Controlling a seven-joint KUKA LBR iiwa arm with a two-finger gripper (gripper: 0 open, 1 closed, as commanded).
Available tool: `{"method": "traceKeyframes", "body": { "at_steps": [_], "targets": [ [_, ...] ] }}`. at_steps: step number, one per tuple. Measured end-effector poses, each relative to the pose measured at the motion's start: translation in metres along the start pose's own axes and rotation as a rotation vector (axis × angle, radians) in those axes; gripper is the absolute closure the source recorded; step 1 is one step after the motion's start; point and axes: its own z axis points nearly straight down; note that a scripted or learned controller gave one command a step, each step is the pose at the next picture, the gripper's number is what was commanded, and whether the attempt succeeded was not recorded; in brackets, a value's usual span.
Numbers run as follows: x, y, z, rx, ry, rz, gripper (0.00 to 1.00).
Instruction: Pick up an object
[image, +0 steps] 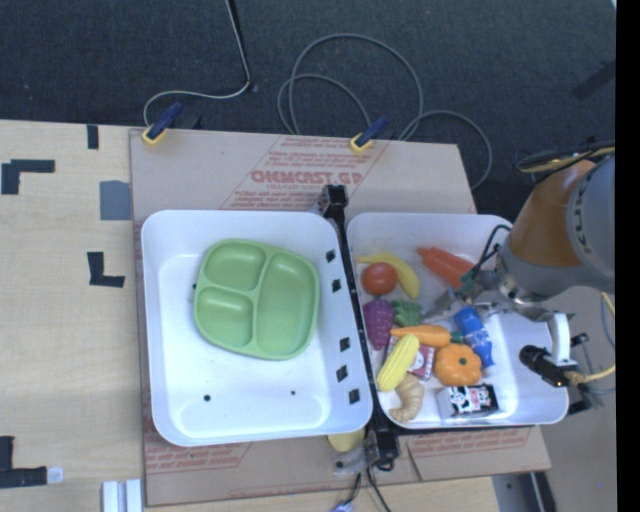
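Note:
The right bin (500, 228) holds several toy foods: a yellow banana (397, 268), a red tomato (378, 280), an orange-red pepper (446, 263), purple grapes (378, 322), a carrot (422, 335), a corn cob (397, 362), a small orange pumpkin (460, 366), a blue item (472, 330), a tan pastry (407, 400) and a black-and-white carton (468, 400). My gripper (466, 291) reaches in from the right and hangs low over the bin's middle, between the pepper and the blue item. Nothing visibly sits between its tips.
The left bin (170, 400) carries a green divided plate (256, 300). A black divider (345, 300) runs between the bins. A black bracket on the arm (545, 362) hangs over the right bin's right rim. Cables and clips (370, 132) lie behind the bins.

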Motion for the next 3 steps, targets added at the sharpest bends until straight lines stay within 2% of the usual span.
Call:
{"method": "traceKeyframes", "body": {
  "at_steps": [1,2,3],
  "targets": [
    [0.027,-0.041,0.001,-0.021,-0.008,0.001,0.0],
    [0.026,-0.04,-0.009,-0.022,-0.01,0.002,1.0],
    [0.085,0.0,-0.113,-0.022,-0.002,-0.008,1.0]
  ]
}}
